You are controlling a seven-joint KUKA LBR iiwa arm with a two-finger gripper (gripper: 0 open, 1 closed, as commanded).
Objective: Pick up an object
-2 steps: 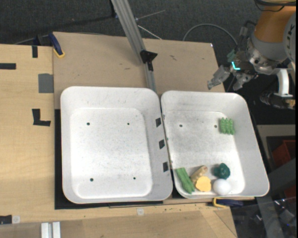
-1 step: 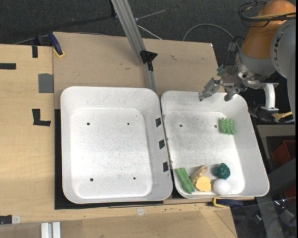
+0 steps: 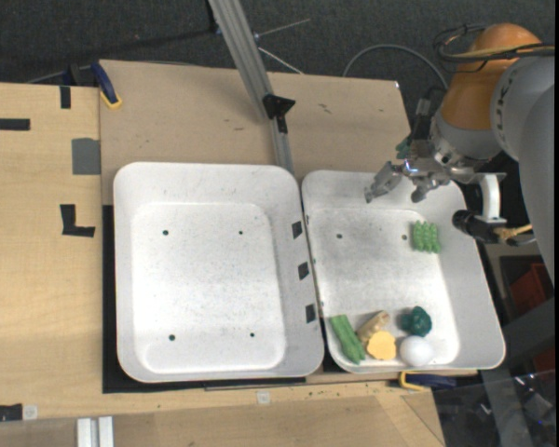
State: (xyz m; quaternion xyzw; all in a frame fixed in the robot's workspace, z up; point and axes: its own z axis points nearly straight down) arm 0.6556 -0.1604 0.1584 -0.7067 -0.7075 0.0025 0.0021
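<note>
My gripper (image 3: pixel 398 189) hangs over the far edge of the right bin (image 3: pixel 354 250), open, its two fingers spread with nothing between them. A green ridged block (image 3: pixel 426 237) lies in the right bin just below and right of the gripper. At the near end of that bin are a long green piece (image 3: pixel 347 338), a tan piece (image 3: pixel 374 323), a yellow disc (image 3: pixel 382 346), a dark green lump (image 3: pixel 415 321) and a white ball (image 3: pixel 415 350).
The left bin (image 3: pixel 205 268) sits beside the right one, joined by black clips (image 3: pixel 298 270). A slanted metal pole (image 3: pixel 247 59) ends at the bins' far edge. A blue and yellow clamp (image 3: pixel 107 87) grips the board's far left corner.
</note>
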